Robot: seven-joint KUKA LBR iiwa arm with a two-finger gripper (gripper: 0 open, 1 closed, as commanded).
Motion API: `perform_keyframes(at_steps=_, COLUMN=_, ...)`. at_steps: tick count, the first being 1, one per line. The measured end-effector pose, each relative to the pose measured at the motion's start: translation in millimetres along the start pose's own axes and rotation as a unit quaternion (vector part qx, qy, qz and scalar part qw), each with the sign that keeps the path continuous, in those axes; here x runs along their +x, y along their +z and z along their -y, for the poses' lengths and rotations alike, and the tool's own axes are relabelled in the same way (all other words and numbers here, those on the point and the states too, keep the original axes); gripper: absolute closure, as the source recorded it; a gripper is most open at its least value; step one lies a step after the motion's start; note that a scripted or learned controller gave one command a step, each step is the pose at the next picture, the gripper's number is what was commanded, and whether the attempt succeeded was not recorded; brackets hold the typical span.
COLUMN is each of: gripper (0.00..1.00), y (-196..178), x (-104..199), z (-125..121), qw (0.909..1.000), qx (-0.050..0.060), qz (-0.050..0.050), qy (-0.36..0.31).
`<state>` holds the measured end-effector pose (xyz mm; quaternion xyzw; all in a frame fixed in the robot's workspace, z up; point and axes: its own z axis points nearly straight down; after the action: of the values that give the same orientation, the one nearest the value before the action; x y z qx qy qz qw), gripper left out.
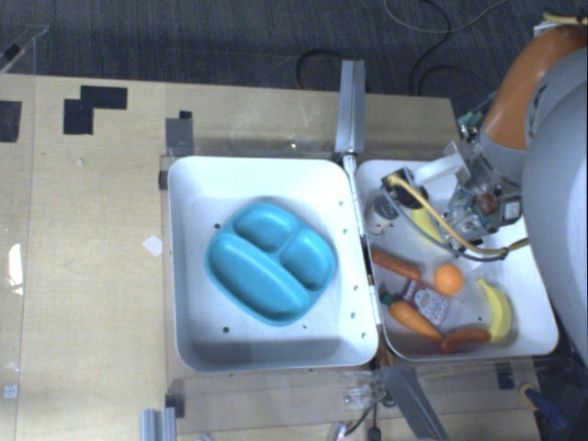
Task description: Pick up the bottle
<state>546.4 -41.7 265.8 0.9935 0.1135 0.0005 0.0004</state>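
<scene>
The small red-labelled bottle (424,299) lies on its side in the right bin (517,283).

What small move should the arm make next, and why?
Probably shift the gripper toward the front of the right bin, over the bottle: it hangs above the bin's back part, while the bottle lies beside the orange.
</scene>
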Motion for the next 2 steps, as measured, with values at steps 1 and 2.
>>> perform_keyframes(at_steps=1, gripper=1.00, y=31.3, x=-20.2, z=94.6, qw=0.9997, qx=0.001, qz=0.001, qy=-0.024)
perform_keyframes(at_steps=2, gripper=1.00, y=-37.8, x=-40.5, z=80.4, qw=1.0000, qx=-0.001, qz=-0.001, qy=0.010)
